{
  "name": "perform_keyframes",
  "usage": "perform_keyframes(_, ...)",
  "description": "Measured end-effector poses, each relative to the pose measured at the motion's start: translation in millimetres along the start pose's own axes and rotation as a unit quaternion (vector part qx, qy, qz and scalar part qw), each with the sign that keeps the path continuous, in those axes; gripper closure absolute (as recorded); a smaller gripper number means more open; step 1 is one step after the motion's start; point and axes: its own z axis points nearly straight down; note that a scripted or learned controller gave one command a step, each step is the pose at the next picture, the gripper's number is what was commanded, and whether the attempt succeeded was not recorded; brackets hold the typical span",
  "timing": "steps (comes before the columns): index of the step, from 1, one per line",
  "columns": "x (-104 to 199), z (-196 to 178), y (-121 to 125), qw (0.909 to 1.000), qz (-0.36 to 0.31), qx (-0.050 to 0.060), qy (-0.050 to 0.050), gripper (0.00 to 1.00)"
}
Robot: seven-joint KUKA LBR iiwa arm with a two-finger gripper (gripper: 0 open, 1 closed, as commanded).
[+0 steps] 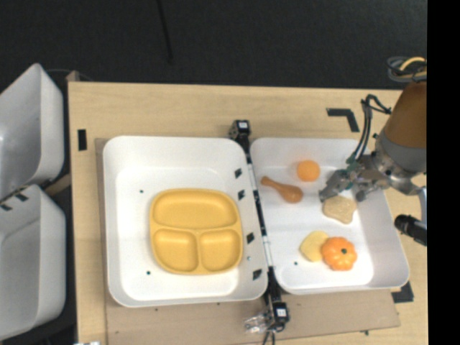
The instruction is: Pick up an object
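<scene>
Arm: grey, orange band above wrist, entering from the view's right, angled down-left; gripper [350,187] low, finger state unclear from above.

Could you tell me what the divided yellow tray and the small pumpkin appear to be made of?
The divided yellow tray looks like moulded plastic: uniform colour, rounded compartments, soft sheen. The small pumpkin seems plastic or rubber, likely a toy: saturated orange, smooth ribbed surface, though the view leaves that open.

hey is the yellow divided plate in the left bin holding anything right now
Empty. The yellow divided plate shows three bare compartments; the food items sit in the right bin.
</scene>
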Motion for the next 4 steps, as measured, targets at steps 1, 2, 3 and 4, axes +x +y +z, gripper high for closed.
perform_keyframes(1,0.4,-6.4,2.6,1.0,-0.001,-0.005,-0.001,0.0)
perform_keyframes(2,5.1,56.5,-3.1,1.0,-0.001,-0.003,-0.001,0.0)
perform_keyframes(3,2.0,92.1,-1.0,1.0,0.001,-0.008,-0.004,0.0)
perform_keyframes(4,0.0,81.3,1.1,0.9999,0.003,-0.011,-0.005,1.0)
